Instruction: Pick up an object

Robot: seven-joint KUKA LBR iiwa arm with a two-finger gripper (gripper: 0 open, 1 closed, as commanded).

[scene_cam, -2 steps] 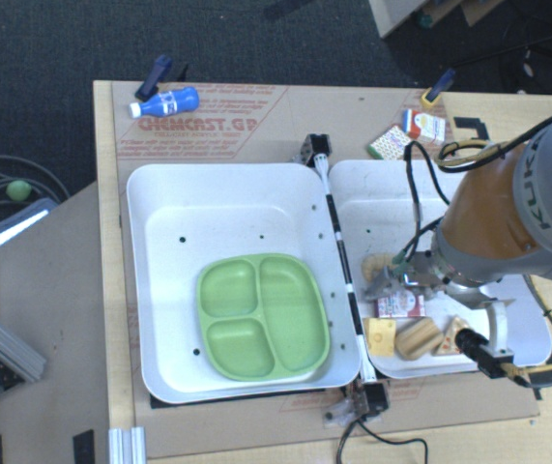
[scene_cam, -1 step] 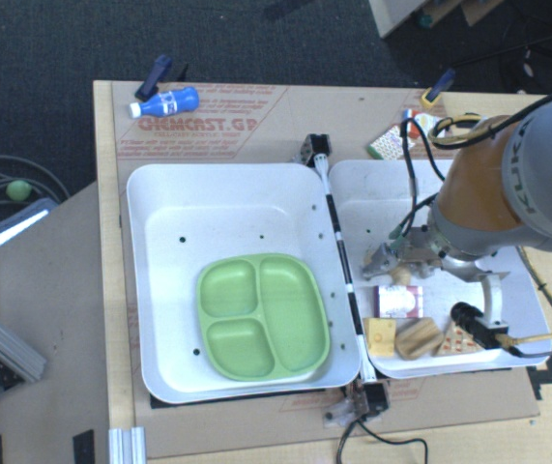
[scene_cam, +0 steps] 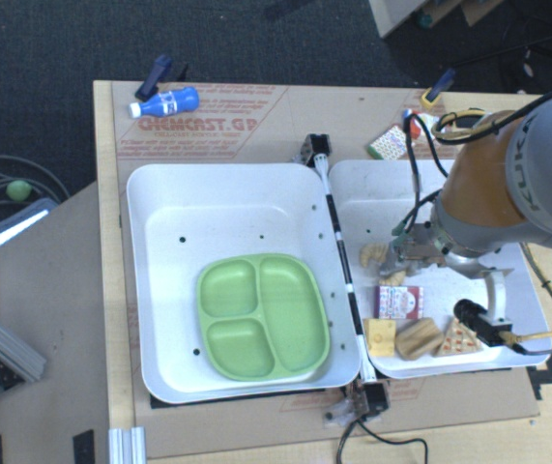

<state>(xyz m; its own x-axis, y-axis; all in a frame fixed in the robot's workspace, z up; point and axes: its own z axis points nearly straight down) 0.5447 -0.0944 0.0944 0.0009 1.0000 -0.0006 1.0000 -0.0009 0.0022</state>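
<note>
Grey and orange arm (scene_cam: 493,187) reaching into the right bin (scene_cam: 372,193). Gripper (scene_cam: 413,251) down low over the bin floor, with a small tan bit (scene_cam: 374,254) at its 9 o'clock. Cannot tell if wide or narrow. Red and white box (scene_cam: 398,302) near, at its 6 o'clock. Yellow block (scene_cam: 381,336) and brown lump (scene_cam: 418,338) just past the box. Green plate (scene_cam: 261,315) lying in the left bin (scene_cam: 217,211).

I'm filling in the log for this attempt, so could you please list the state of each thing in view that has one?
Green tray: upright, lying flat in the left bin.
Blue bottle: lying on its side on the bench, outside the bins.
Red and white packet: lying flat in the right bin.
Gripper: lowered into the right bin.
</note>
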